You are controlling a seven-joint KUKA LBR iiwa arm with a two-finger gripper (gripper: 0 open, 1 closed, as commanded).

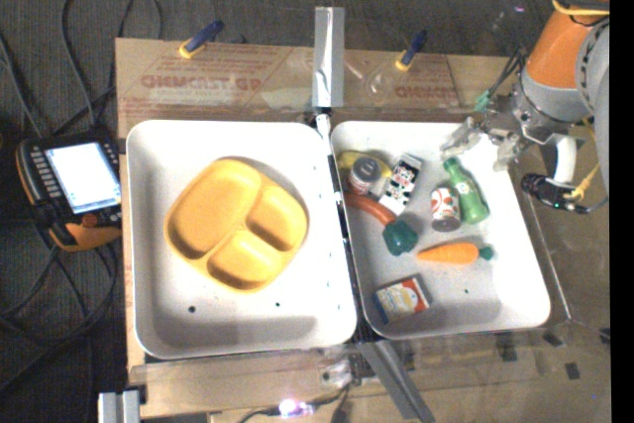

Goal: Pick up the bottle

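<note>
1. Dark carpet crossed by loose cables surrounds a cardboard-topped bench (pixel 238 79) that bears two shallow white bins, the left bin (pixel 149 312) and the right bin (pixel 525 297), side by side.
2. From the right edge the grey arm (pixel 565 64), with its orange band, reaches in and bends down toward the right bin's upper right corner.
3. At that corner the gripper (pixel 485 136) hangs above the bin's rim, just beside the top of the bottle; whether its fingers are spread or closed cannot be told, and nothing is seen between them.
4. One green bottle (pixel 468 190) lies in the right bin's upper right part, tilted, with its cap toward the gripper and a small red-and-white can (pixel 445 206) touching its left side.
5. Other things in the right bin, one of each: a yellow-rimmed tin (pixel 365 173), a white patterned carton (pixel 401 181), a red-handled tool with a teal head (pixel 381 221), a carrot (pixel 454 254) and a small orange box (pixel 401 297).
6. One yellow divided plate (pixel 238 223) with three compartments sits in the left bin.
7. Two blue-and-yellow clamps (pixel 201 38) hold the cardboard's far edge, and one handheld screen unit (pixel 74 178) lies left of the bench.
</note>
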